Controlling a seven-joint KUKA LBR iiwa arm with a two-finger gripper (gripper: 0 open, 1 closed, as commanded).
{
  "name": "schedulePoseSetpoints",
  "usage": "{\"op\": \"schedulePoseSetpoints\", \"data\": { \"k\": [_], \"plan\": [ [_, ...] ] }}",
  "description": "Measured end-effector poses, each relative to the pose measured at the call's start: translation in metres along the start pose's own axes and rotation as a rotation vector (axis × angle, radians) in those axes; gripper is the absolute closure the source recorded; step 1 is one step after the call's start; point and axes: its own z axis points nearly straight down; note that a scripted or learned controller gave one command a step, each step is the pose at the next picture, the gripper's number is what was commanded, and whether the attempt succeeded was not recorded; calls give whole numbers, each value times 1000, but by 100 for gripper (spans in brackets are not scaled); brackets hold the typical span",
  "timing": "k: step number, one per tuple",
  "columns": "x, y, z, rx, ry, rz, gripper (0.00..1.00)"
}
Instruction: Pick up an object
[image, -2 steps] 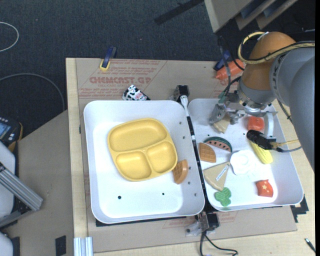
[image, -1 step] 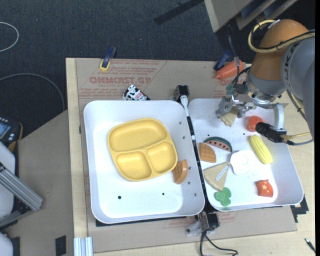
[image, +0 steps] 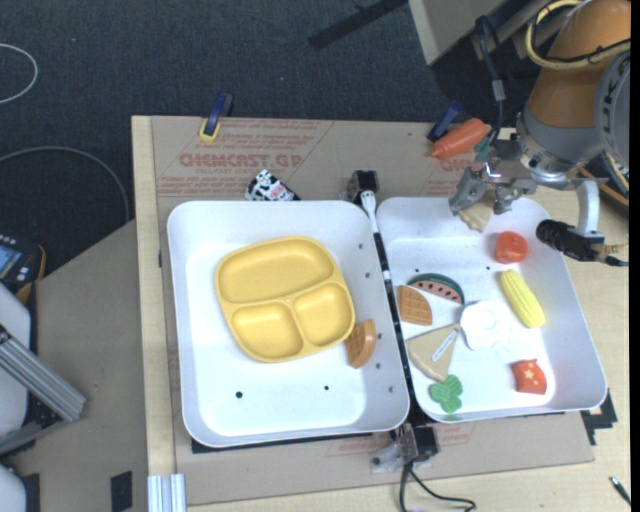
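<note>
My gripper (image: 484, 203) hangs over the far edge of the right bin (image: 580, 340), near its back left corner. A small tan piece (image: 479, 217) shows between the fingertips, and the fingers look shut on it. Below it in the right bin lie a red tomato (image: 511, 247), a yellow corn cob (image: 522, 297), a watermelon slice (image: 438, 289), an orange wedge (image: 414, 306), a white round piece (image: 481, 325), a sandwich wedge (image: 434, 351), a green broccoli (image: 446, 392) and a red piece (image: 529, 376).
The left bin (image: 200, 380) holds a yellow divided plate (image: 285, 298) and a brown piece (image: 361, 343) by its right wall. Outside the bins, a carrot (image: 458, 138) and a black-and-white toy (image: 268, 186) lie on the cardboard at the back.
</note>
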Motion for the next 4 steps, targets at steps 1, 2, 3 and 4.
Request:
{"op": "schedulePoseSetpoints", "data": {
  "k": [1, 2, 3, 4],
  "plan": [
    [0, 1, -21, 4, 1, -1, 100],
    [51, -30, -29, 11, 5, -5, 100],
    [106, -49, -21, 13, 5, -6, 100],
    [148, -72, -26, 13, 5, -5, 100]
  ]
}}
